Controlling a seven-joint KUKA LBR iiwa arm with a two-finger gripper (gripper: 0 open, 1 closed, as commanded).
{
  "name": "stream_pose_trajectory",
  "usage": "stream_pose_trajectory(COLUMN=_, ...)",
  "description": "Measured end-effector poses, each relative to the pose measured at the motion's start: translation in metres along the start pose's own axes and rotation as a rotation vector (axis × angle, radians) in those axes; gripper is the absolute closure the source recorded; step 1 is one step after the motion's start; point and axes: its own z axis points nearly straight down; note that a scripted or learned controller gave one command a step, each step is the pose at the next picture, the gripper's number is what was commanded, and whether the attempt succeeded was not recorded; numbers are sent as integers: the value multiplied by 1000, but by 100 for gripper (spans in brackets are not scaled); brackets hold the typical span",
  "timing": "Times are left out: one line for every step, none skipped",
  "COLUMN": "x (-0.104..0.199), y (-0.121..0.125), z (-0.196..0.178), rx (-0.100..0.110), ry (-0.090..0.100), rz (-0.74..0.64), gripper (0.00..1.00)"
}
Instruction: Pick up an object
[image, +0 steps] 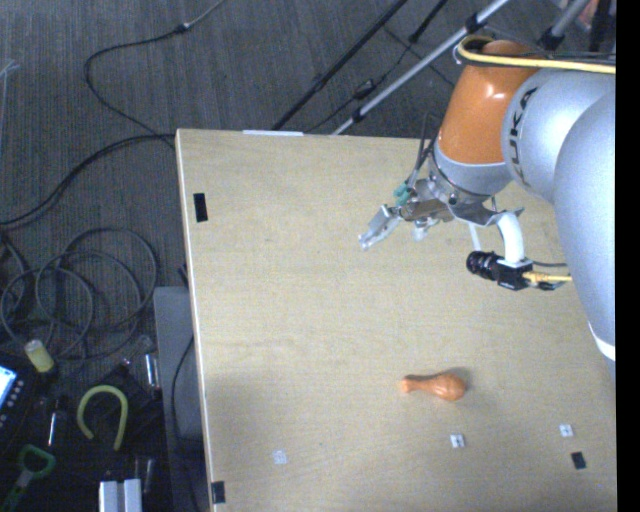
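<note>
A small orange, drumstick-shaped object (437, 385) lies flat on the tan bench top (290, 320), toward the front right. My gripper (380, 229) hangs over the middle back of the bench, pointing left and slightly down. It is well behind the orange object and apart from it, with bare bench between them. The grey arm with its orange band (485, 110) reaches in from the upper right.
Small square markers (457, 440) dot the bench near the front right, and a black tag (200, 207) sits by the left edge. Left of the bench, on the floor, lie cables (80, 290) and a green hook (100, 410). A black fitting with a cable (497, 267) hangs off the wrist.
</note>
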Motion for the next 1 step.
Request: stream_pose_trajectory(x=-50, y=9, z=86, rx=0, ry=-3, rz=-47, gripper=0)
